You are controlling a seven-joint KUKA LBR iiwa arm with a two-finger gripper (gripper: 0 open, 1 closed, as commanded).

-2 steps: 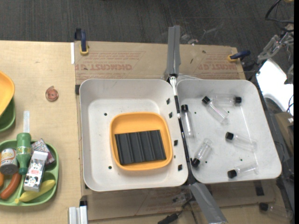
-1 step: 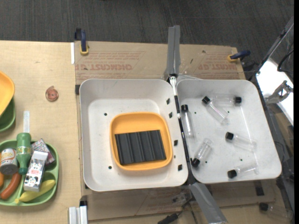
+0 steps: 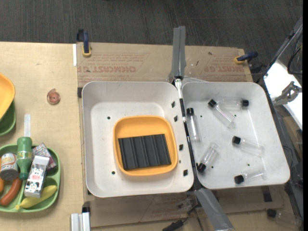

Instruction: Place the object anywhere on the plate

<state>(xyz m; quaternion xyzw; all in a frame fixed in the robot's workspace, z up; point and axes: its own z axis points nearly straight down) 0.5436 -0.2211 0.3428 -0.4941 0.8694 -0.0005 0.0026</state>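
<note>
Vials (image 3: 220,111), six clear tubes with black caps, all lie loose on the floor of the right bin (image 3: 269,153), well apart from the plate.

On the far left of the wooden worktop (image 3: 43,61) a green tray (image 3: 50,189) holds toy foods, among them an upright green bottle (image 3: 24,154). Above it a small round pink piece (image 3: 53,96) sits alone. The left bin (image 3: 96,97) holds the orange plate (image 3: 143,123) at its middle, with a dark ribbed slab (image 3: 144,151) lying flat on it. In the right bin, one vial lies along the left wall, two near the back, one mid-right, and two toward the front. How the pincer stands cannot be told.
</note>
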